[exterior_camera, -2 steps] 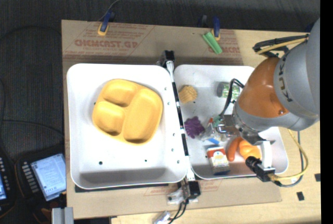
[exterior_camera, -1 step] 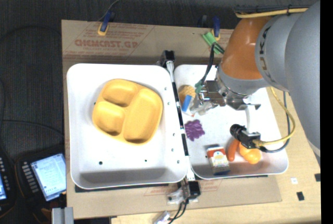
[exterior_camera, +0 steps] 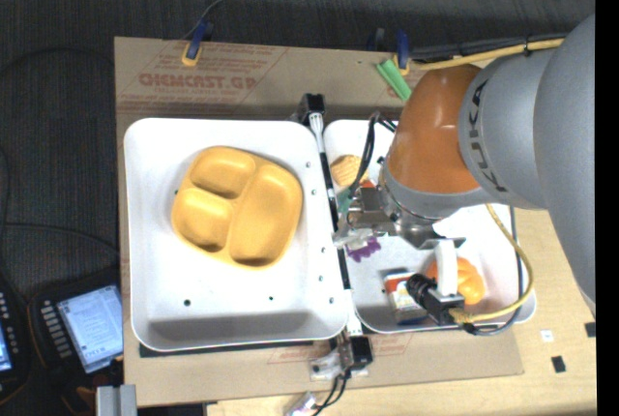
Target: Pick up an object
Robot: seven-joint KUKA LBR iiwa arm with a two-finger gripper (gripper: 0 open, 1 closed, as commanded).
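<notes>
My gripper (exterior_camera: 354, 222) hangs low over the left side of the right bin (exterior_camera: 503, 240), close to the wall between the two bins. Just below it lies a small purple object (exterior_camera: 366, 250), touching or nearly touching the gripper; I cannot tell whether it is held. A round tan object (exterior_camera: 343, 170) sits at the bin's far left, partly hidden by the wrist. An orange object (exterior_camera: 470, 281) lies near the bin's front right. A small red and white box (exterior_camera: 399, 293) rests by the front wall.
The left bin (exterior_camera: 155, 308) holds a large yellow divided dish (exterior_camera: 237, 204). The arm's grey and orange body (exterior_camera: 455, 143) covers much of the right bin's back half. A green clamp (exterior_camera: 393, 75) sits on the cardboard behind the bins.
</notes>
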